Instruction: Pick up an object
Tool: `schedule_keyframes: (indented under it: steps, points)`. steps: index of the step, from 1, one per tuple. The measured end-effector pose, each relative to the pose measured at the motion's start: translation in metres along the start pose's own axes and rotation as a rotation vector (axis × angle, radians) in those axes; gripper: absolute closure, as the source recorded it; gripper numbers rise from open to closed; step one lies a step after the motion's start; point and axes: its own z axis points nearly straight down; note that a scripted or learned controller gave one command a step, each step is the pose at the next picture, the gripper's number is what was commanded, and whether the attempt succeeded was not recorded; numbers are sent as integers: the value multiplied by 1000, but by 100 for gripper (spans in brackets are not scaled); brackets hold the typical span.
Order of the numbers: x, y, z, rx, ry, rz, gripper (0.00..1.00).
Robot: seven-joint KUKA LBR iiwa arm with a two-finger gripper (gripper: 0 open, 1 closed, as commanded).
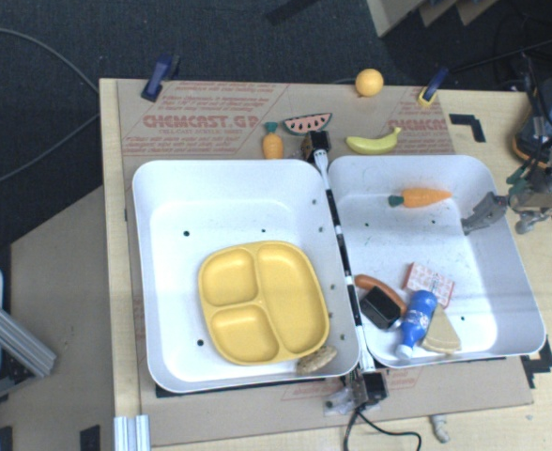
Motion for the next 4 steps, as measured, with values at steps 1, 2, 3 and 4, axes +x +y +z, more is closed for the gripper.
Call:
schedule_keyframes:
  steps: [1, 2, 3, 4]
  points:
    - [46, 4, 65, 2, 2, -1, 0]
    - [91, -33, 127, -15, -5, 2, 0]
    - [54, 36, 141, -2, -1, 0, 0]
    - [8, 117, 141, 1, 0, -1, 0]
